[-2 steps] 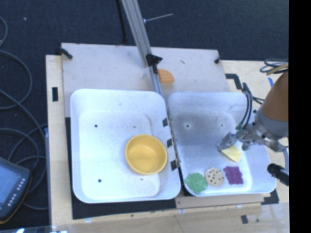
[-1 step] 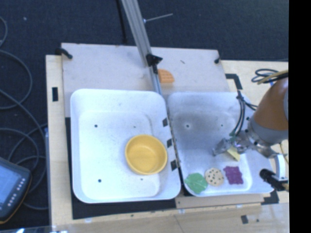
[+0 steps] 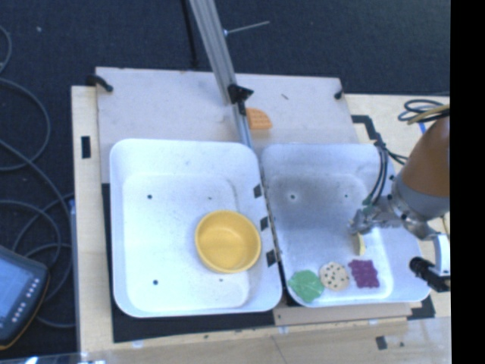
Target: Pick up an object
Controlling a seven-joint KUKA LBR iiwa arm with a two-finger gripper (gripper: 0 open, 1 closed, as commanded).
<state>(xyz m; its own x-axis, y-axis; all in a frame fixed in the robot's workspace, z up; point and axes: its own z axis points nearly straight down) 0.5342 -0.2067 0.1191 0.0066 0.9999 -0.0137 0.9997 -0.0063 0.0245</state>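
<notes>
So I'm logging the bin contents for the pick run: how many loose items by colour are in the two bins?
Yellow: 2, the bowl and a small pale piece beside the gripper
Green: 1, the round piece
Tan: 1, the cookie
Purple: 1, the grape bunch
Total: 5

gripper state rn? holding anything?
Gripper: low in the right bin, above the purple piece; open or closed cannot be told. A small yellowish bit sits at its tip; a grasp cannot be confirmed.
</notes>
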